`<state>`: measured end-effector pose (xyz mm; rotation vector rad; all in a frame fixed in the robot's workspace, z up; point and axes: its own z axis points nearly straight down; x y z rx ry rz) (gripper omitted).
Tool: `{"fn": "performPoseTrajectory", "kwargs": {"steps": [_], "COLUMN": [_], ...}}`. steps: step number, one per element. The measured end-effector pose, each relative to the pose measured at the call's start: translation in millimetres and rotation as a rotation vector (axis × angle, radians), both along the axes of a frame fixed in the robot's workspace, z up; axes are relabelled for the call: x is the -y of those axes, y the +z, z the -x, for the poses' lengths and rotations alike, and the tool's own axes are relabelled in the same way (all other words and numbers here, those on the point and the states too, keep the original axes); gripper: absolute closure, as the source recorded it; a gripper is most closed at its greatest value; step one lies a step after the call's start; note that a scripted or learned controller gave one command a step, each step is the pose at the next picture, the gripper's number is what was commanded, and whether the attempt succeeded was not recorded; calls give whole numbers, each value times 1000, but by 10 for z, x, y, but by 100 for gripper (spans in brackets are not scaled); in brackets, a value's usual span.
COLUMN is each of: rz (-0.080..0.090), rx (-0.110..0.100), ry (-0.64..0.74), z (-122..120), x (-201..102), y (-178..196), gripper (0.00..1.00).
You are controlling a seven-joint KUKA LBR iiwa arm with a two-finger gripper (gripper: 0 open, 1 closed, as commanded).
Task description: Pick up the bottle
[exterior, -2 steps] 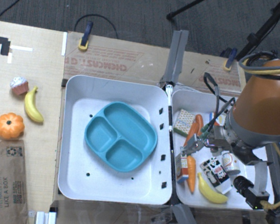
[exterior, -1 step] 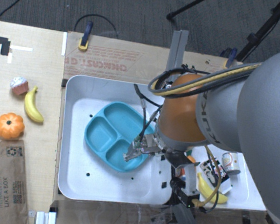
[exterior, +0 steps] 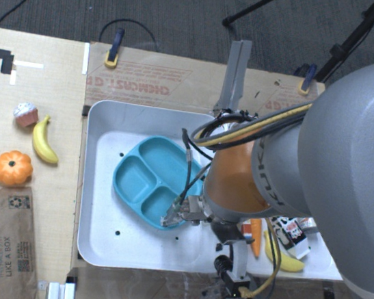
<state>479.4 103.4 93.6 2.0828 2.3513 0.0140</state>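
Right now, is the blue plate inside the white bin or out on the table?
Inside. The blue plate lies flat on the floor of the white bin, with the bin's walls around it.

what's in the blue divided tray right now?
The blue divided tray's visible compartments hold nothing. Its right edge is covered by the arm, so that part can't be checked.

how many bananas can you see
2. One yellow banana lies on the bench left of the white bin; another yellow banana lies under the grey arm, partly covered. More may be hidden.
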Motion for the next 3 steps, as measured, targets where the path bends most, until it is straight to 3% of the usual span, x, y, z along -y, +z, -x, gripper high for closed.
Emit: {"fn": "performPoseTrajectory", "kwargs": {"steps": [1, 2, 3], "rz": [3, 11, 17], "rx": [0, -12, -18], "ry": [-10, -99, -98], "z": [-7, 25, 29], "x": [33, -669, -655], "y": [69, 1152, 1215], "gripper": [100, 100, 100]}}
